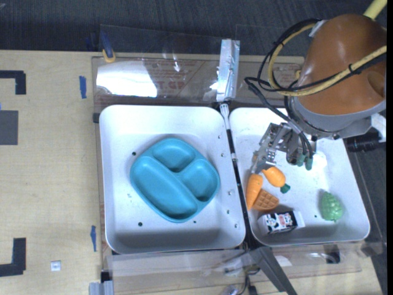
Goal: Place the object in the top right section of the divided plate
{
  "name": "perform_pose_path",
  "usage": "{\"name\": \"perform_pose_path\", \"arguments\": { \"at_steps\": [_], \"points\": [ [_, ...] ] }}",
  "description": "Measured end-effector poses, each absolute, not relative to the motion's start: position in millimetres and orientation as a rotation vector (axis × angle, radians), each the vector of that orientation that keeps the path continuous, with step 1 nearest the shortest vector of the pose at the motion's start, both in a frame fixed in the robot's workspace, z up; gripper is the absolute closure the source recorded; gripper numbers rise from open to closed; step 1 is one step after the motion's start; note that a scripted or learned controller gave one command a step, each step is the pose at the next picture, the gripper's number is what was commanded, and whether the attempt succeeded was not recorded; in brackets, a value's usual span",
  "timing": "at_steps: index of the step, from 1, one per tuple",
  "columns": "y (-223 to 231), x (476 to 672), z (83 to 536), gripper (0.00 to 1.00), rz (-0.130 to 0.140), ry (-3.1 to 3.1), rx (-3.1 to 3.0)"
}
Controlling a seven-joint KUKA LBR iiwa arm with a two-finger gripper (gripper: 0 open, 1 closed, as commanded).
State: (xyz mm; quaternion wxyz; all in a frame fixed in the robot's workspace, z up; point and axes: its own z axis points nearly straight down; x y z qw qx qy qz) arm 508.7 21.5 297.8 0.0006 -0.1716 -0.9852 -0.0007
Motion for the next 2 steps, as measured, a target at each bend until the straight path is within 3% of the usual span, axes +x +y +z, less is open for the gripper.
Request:
{"name": "perform_pose_path", "arguments": {
  "at_steps": [1, 2],
  "points": [
    [-91.8, 512.7, 320.0, 1.00, 0.002, -3.092, -0.600],
    [-226.0, 518.8, 363.1, 1.00, 0.007, -3.150, -0.094]
  ]
}}
